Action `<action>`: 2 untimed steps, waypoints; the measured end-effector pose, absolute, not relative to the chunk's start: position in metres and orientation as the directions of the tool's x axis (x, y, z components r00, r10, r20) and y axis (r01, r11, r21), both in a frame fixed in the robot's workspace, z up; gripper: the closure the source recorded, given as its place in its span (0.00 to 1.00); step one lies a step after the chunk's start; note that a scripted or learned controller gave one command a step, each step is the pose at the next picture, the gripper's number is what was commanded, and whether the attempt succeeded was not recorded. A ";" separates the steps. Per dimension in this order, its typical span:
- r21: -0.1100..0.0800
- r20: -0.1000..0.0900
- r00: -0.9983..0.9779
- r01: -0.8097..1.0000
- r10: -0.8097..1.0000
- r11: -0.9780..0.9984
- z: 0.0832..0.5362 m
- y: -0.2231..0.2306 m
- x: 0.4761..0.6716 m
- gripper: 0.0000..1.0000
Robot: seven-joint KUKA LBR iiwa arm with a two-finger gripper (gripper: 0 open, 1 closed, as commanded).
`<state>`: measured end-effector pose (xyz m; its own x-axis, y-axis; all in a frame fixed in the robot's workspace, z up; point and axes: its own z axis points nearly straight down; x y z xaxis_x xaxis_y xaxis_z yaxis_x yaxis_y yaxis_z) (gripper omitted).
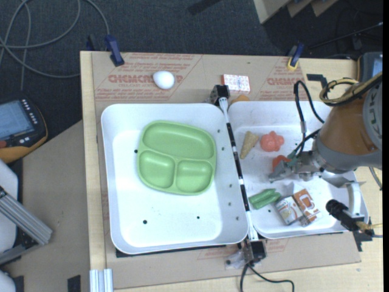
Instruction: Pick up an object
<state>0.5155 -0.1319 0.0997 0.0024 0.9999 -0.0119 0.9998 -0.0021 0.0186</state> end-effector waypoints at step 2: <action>0.004 -0.001 -0.001 1.000 1.000 0.001 0.095 -0.113 0.558 1.00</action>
<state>0.5585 -0.1134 0.0947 -0.0014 1.0000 -0.0011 1.0000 0.0014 0.0035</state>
